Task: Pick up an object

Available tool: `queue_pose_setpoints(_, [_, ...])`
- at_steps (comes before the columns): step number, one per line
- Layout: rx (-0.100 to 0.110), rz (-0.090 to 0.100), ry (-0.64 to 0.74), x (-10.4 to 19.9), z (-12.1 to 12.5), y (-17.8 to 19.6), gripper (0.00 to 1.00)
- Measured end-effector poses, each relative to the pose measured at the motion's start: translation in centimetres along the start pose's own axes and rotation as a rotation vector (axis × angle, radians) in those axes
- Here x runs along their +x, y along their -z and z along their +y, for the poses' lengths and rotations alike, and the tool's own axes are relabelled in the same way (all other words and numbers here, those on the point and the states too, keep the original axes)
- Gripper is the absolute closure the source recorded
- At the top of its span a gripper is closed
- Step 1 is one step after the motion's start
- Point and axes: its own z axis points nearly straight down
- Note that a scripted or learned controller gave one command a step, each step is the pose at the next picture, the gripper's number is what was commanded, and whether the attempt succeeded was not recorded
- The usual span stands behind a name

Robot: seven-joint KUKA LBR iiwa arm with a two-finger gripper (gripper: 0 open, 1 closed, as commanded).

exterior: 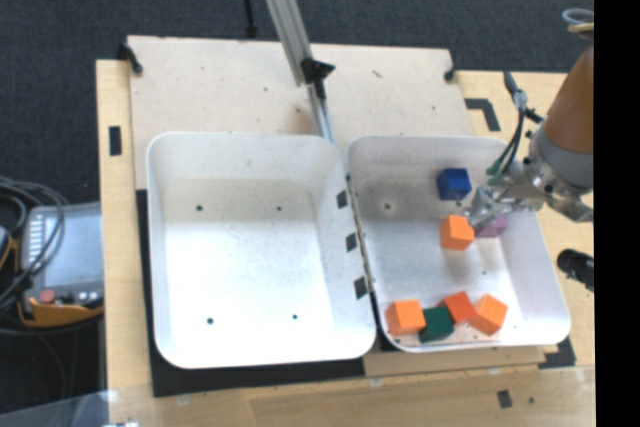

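The grey arm with its orange band reached in from the right, and its gripper (487, 212) sat low inside the right-hand shallow white bin (525, 260), close to that bin's right wall. Whether the gripper was wide or narrow could not be told, as the wrist hid most of it. A small orange cube (457, 233) lay on the bin floor just left of the gripper, near it or perhaps touching; contact could not be made out. A pale purple object (494, 226) showed right under the gripper tip. A blue cube (453, 183) sat a little further back, apart from the orange one. Along the near edge of the same bin lay a row of blocks: an orange block (405, 316), a dark green block (437, 322), a red-orange block (460, 307) and another orange block (489, 313), packed close together. The left-hand white bin (250, 245) sat beside it on the wooden desk (220, 85).
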Motion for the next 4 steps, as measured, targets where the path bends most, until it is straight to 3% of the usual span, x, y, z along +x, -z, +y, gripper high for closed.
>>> queue_pose_setpoints(3, [0.003,0.001,0.001,14.8,-1.0,-2.0,1.00])
queue_pose_setpoints(4, [-0.002,0.001,0.001,20.1,-2.3,-0.4,1.00])
